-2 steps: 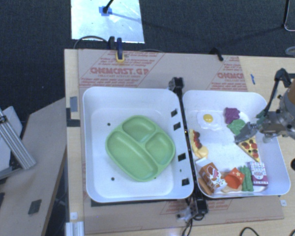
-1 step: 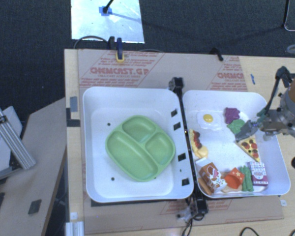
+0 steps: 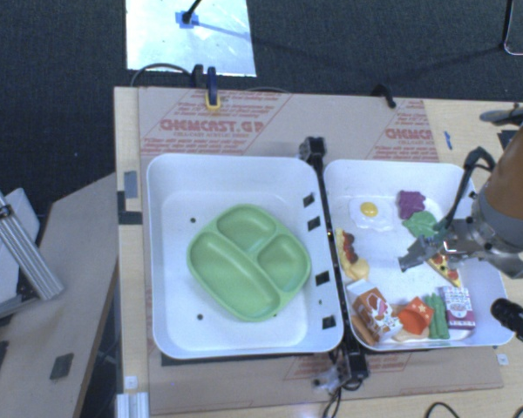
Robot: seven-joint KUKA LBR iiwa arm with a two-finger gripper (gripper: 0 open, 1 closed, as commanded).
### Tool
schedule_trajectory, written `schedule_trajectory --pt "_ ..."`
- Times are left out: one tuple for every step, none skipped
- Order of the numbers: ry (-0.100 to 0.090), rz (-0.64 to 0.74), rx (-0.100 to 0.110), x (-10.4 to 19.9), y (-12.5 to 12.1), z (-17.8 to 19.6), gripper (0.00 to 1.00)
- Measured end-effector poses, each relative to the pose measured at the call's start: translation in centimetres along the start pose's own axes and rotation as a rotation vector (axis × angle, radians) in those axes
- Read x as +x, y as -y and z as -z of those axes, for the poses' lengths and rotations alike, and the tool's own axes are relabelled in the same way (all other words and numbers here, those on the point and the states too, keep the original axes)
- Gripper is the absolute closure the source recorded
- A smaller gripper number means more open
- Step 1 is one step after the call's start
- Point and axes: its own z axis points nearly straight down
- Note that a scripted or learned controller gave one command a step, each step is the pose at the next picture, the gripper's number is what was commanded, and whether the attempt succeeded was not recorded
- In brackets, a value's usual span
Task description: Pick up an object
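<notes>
Along the near edge of the right white bin point(image 3: 392, 185) lie a red-and-white carton point(image 3: 374, 312), an orange block point(image 3: 414, 314) and other toy foods. The grey two-finger gripper point(image 3: 416, 257) hovers just above a pizza-slice toy point(image 3: 445, 268); its grip state cannot be told. A green divided plastic plate point(image 3: 248, 261) sits in the left white bin point(image 3: 235, 172).

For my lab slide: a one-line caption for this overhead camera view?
Grey arm's gripper hovers over toy food in right white bin; green divided plate in left white bin.

We are seeing a smooth green plastic tray point(image 3: 248, 262) lying in a glossy white bin point(image 3: 170, 190) on cardboard sheeting point(image 3: 270, 116).
</notes>
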Motion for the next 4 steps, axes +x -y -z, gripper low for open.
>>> schedule_trajectory --pt "0.0 -0.001 0.002 -0.9 -0.3 -5.5 0.0" --pt "0.0 -0.001 -0.001 -0.7 -1.0 -9.8 0.0" --pt "0.002 0.0 -0.008 -0.7 -1.3 -13.5 0.0" --pt "0.001 0.0 -0.005 -0.6 -1.1 -12.5 1.0"
